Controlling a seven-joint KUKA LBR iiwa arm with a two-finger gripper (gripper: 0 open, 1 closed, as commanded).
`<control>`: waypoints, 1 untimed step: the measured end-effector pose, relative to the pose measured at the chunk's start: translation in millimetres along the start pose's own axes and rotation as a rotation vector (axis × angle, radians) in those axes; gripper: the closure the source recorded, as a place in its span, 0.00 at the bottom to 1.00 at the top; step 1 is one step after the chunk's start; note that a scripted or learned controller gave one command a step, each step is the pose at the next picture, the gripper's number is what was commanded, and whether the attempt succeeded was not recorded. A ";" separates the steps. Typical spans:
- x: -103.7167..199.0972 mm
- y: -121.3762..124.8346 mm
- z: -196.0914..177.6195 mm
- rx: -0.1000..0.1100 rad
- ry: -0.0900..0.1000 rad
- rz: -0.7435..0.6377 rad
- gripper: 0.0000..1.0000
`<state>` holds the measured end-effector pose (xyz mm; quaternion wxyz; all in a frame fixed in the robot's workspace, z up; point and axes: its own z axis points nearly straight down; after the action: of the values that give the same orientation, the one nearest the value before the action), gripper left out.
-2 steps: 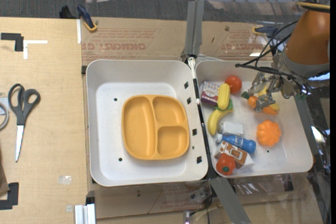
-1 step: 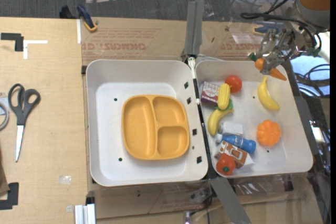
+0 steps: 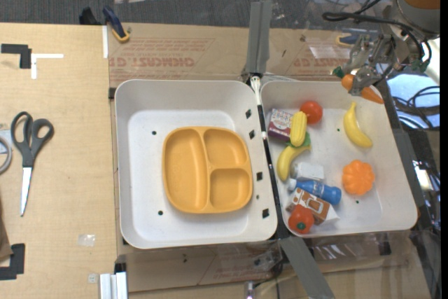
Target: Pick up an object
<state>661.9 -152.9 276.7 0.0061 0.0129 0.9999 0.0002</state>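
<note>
My gripper hangs above the far right corner of the right bin, closed on a small orange carrot-like toy, which sits between my fingers, lifted clear of the bin floor. Just below it in the bin lies a yellow banana. Farther left are a red tomato, a corn cob resting on a purple box, and a 2nd banana. An orange pumpkin sits near the right wall; a blue bottle lies by the near edge. The left bin holds a yellow tray with 3 compartments. Scissors lie on the bench at far left.
</note>
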 end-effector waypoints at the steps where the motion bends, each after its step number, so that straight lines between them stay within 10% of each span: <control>1: 40.2 24.3 182.9 0.000 0.007 -0.126 1.00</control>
<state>624.6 -127.6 93.3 0.0025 -0.0501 0.9987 0.0000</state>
